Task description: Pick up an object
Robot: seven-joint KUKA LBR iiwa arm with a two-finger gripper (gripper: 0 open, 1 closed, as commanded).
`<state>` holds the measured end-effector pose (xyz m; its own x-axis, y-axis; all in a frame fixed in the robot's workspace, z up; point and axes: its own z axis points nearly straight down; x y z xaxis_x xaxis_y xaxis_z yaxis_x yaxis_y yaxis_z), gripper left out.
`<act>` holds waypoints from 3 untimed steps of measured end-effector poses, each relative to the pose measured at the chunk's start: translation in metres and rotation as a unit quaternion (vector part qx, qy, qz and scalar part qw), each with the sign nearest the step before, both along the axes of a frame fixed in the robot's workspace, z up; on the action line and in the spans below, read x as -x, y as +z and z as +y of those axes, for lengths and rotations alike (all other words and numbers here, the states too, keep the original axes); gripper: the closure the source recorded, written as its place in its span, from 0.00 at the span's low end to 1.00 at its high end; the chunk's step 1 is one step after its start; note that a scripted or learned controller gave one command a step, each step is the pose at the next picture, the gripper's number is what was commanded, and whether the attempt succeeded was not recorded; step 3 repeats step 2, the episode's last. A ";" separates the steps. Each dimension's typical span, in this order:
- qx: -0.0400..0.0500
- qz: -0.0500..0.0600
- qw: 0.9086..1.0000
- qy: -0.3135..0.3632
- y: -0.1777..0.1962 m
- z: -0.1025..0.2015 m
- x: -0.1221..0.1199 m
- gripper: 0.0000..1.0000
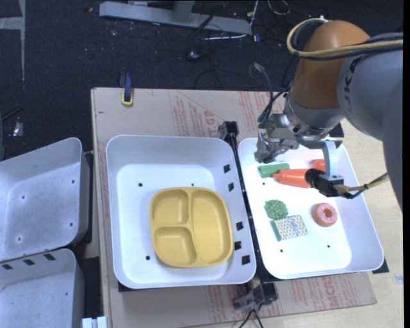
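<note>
The arm (359, 70) is cut off by the right edge. The end effector (269, 150) overlaps the green piece (273, 169), hiding its upper end.

Dark speckled floor (57, 51) all around, strewn with black cables (211, 38) toward 12 o'clock beside a grey metal bar (173, 18). Tan board tabletop (173, 112) at centre, printed in faded red. Blue clamp (127, 90) at 11 o'clock. White panels (38, 192) at 9 o'clock.
</note>
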<state>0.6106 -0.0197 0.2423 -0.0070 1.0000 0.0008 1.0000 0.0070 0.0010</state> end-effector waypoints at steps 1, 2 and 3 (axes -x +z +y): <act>-0.001 0.000 1.000 0.001 0.007 0.052 0.003 1.00; 0.000 0.002 1.000 0.000 -0.011 0.103 0.006 1.00; 0.000 0.002 1.000 0.000 -0.011 0.103 0.006 1.00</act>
